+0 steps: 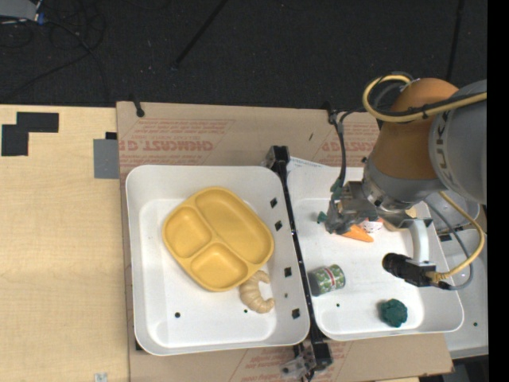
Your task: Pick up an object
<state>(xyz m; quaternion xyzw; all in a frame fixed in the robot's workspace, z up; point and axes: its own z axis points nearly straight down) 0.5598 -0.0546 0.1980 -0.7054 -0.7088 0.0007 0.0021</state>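
My gripper is low in the right bin, near its far middle. An orange carrot-shaped object lies right under and just in front of it, partly covered by the gripper. A small green can lies on its side near the bin's left wall. At the front right of the same bin sits a dark teal lump.
The left bin holds a yellow divided plate and a beige croissant-shaped piece at the plate's near edge. A black divider runs between the bins. The arm's orange and grey body hangs over the right bin's far right.
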